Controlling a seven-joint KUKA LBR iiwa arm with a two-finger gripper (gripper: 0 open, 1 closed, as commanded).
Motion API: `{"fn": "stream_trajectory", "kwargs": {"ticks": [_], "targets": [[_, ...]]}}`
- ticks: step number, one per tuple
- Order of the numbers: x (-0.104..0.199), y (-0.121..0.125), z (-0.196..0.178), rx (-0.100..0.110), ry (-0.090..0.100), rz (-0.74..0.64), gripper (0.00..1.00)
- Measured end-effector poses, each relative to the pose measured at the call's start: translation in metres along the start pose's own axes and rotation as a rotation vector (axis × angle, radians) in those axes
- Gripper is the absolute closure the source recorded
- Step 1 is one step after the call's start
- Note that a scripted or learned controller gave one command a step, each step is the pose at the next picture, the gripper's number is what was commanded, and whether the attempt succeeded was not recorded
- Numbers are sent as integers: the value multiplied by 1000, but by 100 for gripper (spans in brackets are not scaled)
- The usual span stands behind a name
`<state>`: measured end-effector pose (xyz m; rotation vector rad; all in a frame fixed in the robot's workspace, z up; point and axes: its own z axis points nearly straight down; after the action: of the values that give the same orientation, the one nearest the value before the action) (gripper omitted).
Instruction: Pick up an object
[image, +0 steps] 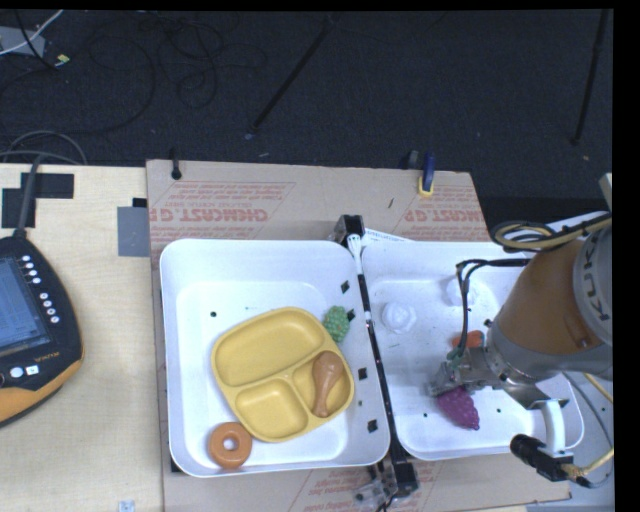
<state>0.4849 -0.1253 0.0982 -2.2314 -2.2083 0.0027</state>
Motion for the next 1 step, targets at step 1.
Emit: {"fn": "stream_trajectory", "kwargs": {"ticks": [1], "targets": [[52,114,-103,-19,0,-20,100]]}}
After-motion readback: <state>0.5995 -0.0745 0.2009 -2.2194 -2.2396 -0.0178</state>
